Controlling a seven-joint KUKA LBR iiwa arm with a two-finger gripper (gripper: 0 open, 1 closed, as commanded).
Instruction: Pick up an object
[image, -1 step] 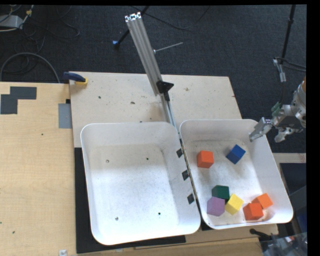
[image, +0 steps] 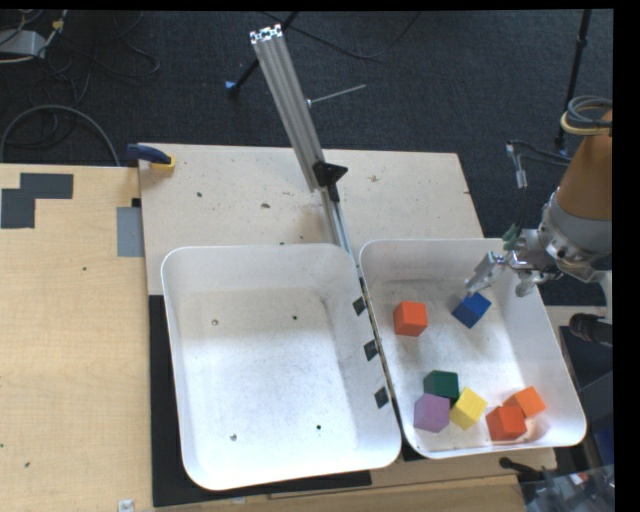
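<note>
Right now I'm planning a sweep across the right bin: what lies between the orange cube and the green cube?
In the camera view, bare white bin floor lies between the orange cube and the green cube; no block sits in that stretch.

Two white bins side by side — right bin (image: 560, 350) full of blocks. Gripper (image: 492, 282) just above blue cube (image: 471, 309), touching or not, hard to tell. Orange cube (image: 409, 318) near (left of blue). Green (image: 441, 384), purple (image: 432, 412), yellow (image: 468, 408) bunched together.
</note>
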